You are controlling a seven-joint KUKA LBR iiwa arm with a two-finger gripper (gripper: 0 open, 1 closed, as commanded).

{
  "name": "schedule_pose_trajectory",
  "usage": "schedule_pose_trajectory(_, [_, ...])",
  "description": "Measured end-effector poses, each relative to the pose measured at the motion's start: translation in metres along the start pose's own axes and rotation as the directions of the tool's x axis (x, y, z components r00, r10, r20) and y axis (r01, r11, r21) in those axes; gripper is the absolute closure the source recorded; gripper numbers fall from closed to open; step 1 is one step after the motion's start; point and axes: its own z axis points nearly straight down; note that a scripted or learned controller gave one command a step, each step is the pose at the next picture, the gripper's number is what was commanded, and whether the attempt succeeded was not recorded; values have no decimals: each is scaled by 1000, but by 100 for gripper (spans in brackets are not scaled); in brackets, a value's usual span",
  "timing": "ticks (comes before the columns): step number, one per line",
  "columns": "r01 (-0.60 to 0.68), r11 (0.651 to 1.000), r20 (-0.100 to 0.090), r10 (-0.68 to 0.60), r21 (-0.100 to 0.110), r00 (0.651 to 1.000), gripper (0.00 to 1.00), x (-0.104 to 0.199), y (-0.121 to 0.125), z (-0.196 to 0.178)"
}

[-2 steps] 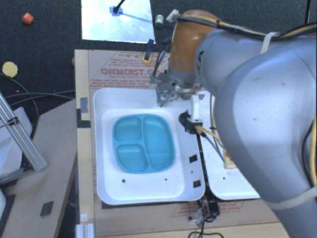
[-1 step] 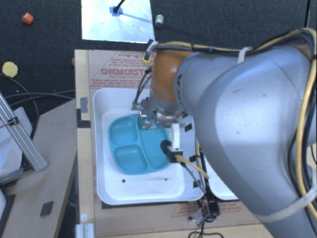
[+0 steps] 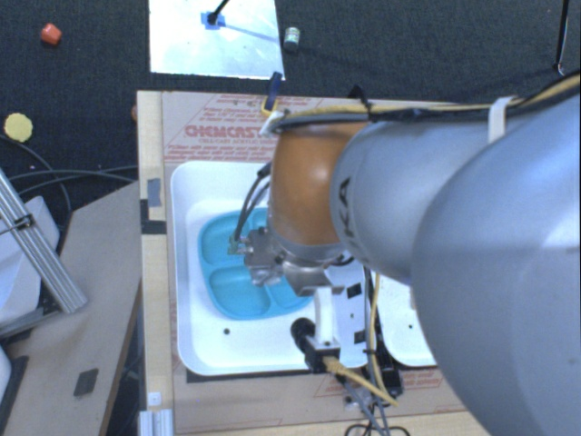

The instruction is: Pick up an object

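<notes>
Tool [image 3: 263, 266] mine, hidden under my orange wrist band [image 3: 304, 189], low over left white bin [image 3: 195, 343]; cannot tell its state. Blue divided dish [image 3: 227, 289] lies inside that bin, directly beneath tool, partly covered by my arm. Second bin [image 3: 408, 339] just right of first.

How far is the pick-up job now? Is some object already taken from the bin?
Done: the arm has reached over the left white bin. In hand: its wrist hangs above the blue object lying in that bin. Left: no object can be seen lifted, so the grasp and the lift are not yet shown as done.
</notes>
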Motion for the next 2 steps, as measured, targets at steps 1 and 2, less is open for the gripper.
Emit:
schedule_pose_trajectory(1, [-15, 1000, 6, 15, -7, 1000, 100, -72, 63, 19])
schedule_pose_trajectory(2, [-16, 1000, 8, 16, -11, 1000, 100, -153, 105, -7])
